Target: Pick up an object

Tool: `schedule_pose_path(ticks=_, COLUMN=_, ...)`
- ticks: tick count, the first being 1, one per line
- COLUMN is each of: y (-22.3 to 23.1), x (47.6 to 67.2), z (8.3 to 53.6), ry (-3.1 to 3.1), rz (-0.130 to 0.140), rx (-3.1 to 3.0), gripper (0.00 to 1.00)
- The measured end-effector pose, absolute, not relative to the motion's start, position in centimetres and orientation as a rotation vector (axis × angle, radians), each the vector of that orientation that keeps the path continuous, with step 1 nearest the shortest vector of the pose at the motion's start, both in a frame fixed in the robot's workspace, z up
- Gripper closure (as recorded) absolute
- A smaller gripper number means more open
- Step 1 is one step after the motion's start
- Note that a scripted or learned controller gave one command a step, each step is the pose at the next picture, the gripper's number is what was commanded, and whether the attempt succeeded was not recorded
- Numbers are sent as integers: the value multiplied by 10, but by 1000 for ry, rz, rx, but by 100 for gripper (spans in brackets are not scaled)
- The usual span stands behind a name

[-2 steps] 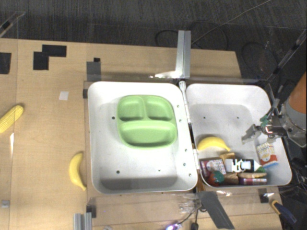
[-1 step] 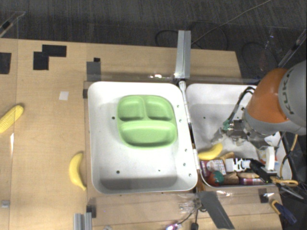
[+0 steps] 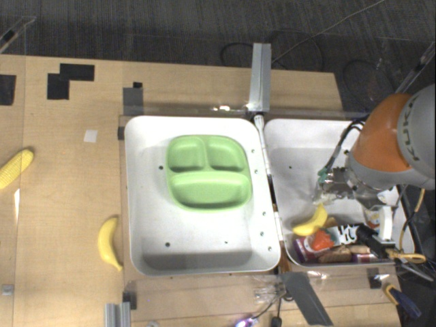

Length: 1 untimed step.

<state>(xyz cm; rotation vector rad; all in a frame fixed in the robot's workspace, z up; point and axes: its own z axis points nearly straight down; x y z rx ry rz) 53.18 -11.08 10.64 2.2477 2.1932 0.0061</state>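
**Q:** On the bench's left side, what lies outside the bins?

**A:** A corn cob (image 3: 15,168) rests at the far-left edge, and a loose banana (image 3: 109,243) lies nearer, just beside the left bin (image 3: 139,182). Black markings (image 3: 70,79) sit on the bench (image 3: 61,203) farther back.

**Q:** What does the left bin hold?

**A:** A green divided plate (image 3: 208,171), lying flat near the bin's middle, with three compartments.

**Q:** And the right bin (image 3: 293,148)?

**A:** Its near edge carries a heap: a second banana (image 3: 311,223), a red package (image 3: 320,242) and other packaged items (image 3: 354,251) too jumbled to identify.

**Q:** Where is the gripper (image 3: 330,186)?

**A:** It hangs low in the right bin, just above and beside the second banana, below the arm's orange band (image 3: 378,145). Whether its jaws are open or closed cannot be told, and contact with the banana is unclear.
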Motion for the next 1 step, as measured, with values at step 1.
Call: schedule_pose_path(ticks=1, y=-63, x=606, z=185, ry=2252, rz=3, rx=2188, gripper=100)
